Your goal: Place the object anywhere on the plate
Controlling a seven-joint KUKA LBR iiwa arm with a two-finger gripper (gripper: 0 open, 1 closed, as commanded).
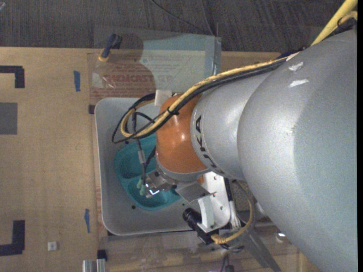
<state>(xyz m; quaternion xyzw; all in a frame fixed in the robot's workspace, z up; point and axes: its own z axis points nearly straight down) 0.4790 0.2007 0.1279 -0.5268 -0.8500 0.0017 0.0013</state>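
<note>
Plate, teal, lies in the white bin at centre-left of the frame, half hidden under the arm.

Gripper hangs over the plate's lower right part; whether it is wide, narrow or carrying anything cannot be told. No object to be placed can be made out, so its weight, stiffness and best holding spot cannot be judged. Yellow and black cables loop above the plate.

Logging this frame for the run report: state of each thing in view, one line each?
teal plate: lying flat in the white bin, partly covered by the arm.
white bin: on the bench, holding the plate.
arm: reaching in over the bin, wrist above the plate.
gripper: over the plate; jaws unclear.
</note>
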